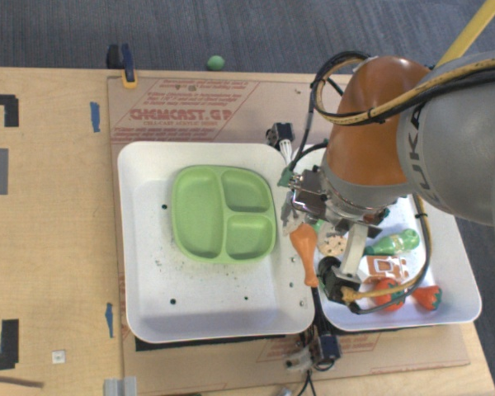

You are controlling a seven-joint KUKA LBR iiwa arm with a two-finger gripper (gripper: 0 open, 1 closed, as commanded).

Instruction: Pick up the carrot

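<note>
Left to right | green divided plate [224,213] in left bin [140,246], left of pincer | carrot [305,254] just below pincer, over the bins' shared edge, whether gripped cannot be told | pincer [301,209], its state cannot be told | toy clutter right of pincer in right bin [466,299]

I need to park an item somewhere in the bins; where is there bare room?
Left bin: bare floor below the green divided plate, toward the near rim, and a strip to its left. Right bin is crowded: the arm, carrot and toy foods cover most of it.
</note>
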